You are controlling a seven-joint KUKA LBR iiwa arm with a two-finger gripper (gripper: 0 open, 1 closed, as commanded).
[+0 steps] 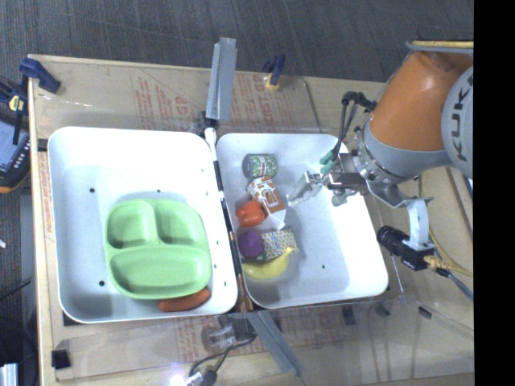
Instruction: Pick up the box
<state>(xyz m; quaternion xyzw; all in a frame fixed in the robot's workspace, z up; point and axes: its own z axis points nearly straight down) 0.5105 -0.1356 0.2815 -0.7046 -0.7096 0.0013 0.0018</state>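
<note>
Hand [308, 188] over right bin [354, 256] | beside box [266, 195] | can [260, 166] behind

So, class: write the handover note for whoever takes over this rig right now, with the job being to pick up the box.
Tool: inside the right bin, just right of the box, with nothing between its fingers; whether they are open is unclear.
Box: small carton lying in the right bin, below the green can and beside the orange-red fruit. The banana and a purple item lie further down.
Left bin: green divided tray, sausage.
Done: the approach.
Left: grip and lift the box.
</note>
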